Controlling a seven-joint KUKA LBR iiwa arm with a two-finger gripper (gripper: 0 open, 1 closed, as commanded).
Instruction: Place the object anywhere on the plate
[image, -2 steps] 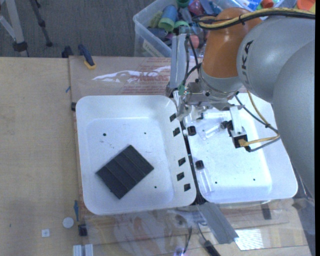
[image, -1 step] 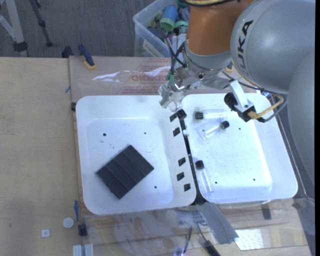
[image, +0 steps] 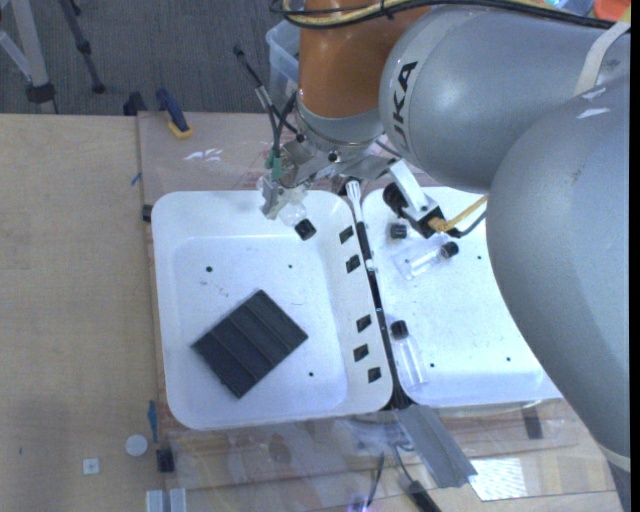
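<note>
A dark ribbed square plate (image: 250, 343) lies flat and turned at an angle in the lower middle of the left bin (image: 190, 400). My gripper (image: 284, 200) hangs over the far right corner of that bin, well above and to the right of the plate. A small black block (image: 305, 229) sits just below and to the right of the gripper's tip. Whether the gripper touches it cannot be told. The grey arm with its orange band (image: 340, 55) covers the upper right of the view.
The right bin (image: 470, 385) holds two small black pieces (image: 397, 230) (image: 398, 327) and two clear plastic pieces (image: 420, 262) (image: 411, 362). A black divider with clips (image: 363, 290) runs between the bins. Small parts lie on the bench at the lower left (image: 135, 445).
</note>
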